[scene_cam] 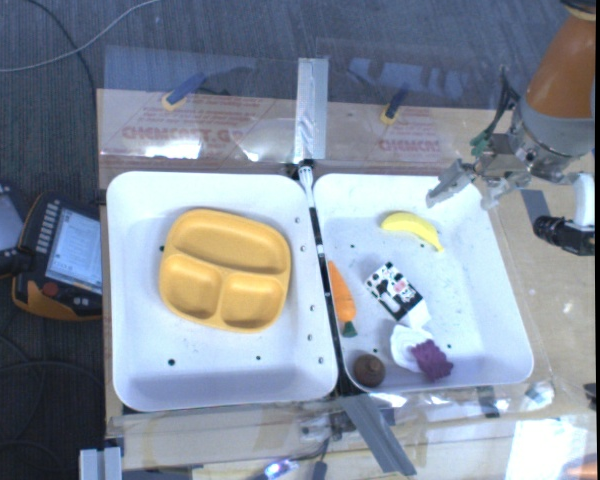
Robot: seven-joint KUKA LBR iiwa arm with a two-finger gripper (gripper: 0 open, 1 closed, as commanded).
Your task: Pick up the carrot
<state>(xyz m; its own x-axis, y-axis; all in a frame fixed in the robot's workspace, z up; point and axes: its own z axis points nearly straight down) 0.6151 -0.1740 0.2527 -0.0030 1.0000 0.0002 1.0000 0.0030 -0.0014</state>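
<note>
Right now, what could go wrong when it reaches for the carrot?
The carrot lies tight against the right bin's left wall, so a finger may hit the wall or fail to slip beside it. The gripper hovers at the bin's far corner, and its path could brush the banana or the cow-print box.

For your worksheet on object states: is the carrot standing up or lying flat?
Lying flat. The carrot rests lengthwise on the right bin's floor along its left wall.
</note>
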